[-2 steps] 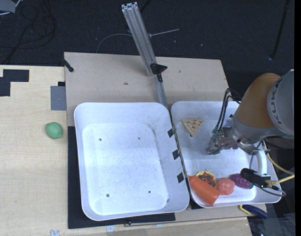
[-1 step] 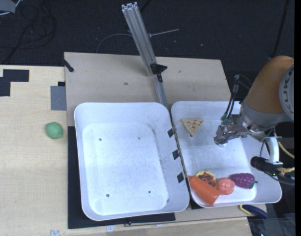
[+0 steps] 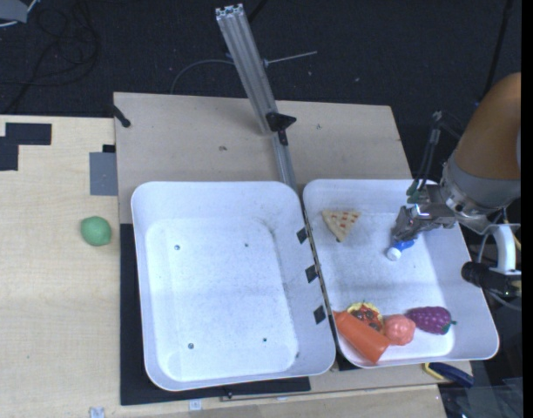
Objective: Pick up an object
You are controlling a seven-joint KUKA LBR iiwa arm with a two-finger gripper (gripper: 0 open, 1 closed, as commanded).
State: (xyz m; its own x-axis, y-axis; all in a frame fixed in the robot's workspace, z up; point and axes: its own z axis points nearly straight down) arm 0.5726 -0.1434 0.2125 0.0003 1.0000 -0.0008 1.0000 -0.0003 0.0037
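Pale wooden bench [image 3: 40, 259] against dark floor [image 3: 118, 42] strewn with cables [image 3: 75, 24].

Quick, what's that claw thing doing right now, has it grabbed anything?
Gripper: low in the right bin, right over a small blue and white object; whether it grips it cannot be told.

The arm [image 3: 489, 151] is reaching in from the right edge of the camera view, its orange band showing high on the right and the grey wrist section sitting just below it. The wrist is angling down and to the left, carrying the gripper [image 3: 404, 232] low over the right-hand bin. The dark fingers are pointing downward and leftward, drawn near each other at their tips, though whether they are closed is not clear from this slanted angle.
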